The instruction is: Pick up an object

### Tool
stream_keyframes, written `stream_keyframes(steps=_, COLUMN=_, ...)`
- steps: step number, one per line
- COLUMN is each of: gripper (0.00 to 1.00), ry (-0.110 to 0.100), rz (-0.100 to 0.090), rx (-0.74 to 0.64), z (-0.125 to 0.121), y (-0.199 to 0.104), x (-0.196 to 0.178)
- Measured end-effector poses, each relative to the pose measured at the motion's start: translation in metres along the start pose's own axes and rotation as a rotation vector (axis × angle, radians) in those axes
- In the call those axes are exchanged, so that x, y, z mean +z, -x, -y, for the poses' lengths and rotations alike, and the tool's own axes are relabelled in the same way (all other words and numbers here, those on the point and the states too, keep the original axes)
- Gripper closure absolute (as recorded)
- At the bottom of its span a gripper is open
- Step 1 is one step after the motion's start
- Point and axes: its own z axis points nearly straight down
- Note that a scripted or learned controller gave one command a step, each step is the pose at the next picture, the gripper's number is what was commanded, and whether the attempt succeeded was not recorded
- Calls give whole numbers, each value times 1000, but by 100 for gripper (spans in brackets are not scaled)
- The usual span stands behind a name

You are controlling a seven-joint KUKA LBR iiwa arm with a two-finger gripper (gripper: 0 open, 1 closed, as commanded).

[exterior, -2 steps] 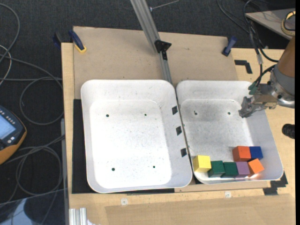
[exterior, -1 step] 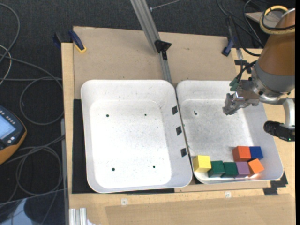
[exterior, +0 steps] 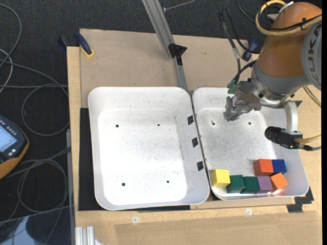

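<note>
Right bin | blocks at near edge | pincer well apart, above

Two white bins (side by side), seven small blocks: two green, two orange, yellow, blue, purple.

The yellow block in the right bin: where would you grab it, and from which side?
From straight above, I'd guess. The yellow block sits at the left end of the cluster, with bare floor behind it, the bin wall on its left and a green block by its right side. Closing the gripper on its near and far faces looks freest.
</note>
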Motion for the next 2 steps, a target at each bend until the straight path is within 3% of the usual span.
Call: stream_keyframes(steps=2, gripper=100, ry=0, rz=0, rx=1, z=-5, y=-105, x=-7)
